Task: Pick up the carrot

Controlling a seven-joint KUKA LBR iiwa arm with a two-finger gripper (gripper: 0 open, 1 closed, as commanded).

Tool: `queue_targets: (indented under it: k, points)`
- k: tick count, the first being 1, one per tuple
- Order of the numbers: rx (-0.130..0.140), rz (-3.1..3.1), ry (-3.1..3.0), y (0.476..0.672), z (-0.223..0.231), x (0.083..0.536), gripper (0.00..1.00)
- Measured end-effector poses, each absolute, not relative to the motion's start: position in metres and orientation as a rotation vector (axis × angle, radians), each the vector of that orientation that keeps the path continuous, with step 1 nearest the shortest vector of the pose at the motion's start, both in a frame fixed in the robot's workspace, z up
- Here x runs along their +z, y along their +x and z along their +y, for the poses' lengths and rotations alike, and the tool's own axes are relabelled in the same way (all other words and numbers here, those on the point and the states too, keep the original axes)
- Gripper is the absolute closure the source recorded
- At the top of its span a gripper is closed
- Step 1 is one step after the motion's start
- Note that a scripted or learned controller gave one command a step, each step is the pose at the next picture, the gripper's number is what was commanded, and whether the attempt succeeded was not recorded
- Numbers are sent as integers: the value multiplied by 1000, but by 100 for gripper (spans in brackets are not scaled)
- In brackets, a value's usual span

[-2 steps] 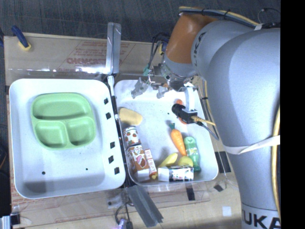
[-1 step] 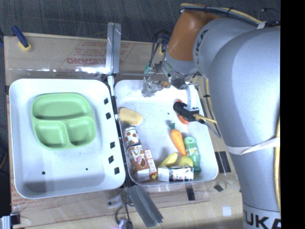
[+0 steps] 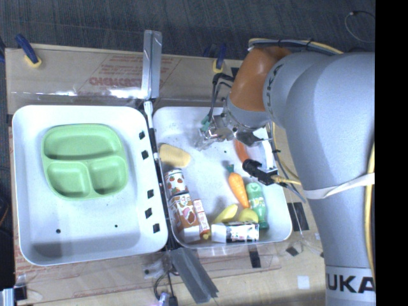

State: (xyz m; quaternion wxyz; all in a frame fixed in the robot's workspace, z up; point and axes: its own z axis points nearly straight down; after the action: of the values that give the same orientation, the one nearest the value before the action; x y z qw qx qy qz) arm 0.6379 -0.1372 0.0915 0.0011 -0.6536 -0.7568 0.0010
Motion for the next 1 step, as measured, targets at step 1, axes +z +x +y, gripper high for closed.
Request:
queue_targets:
  k: [1]
  points:
    - [6,-2295,-2136,625,-136,91,100]
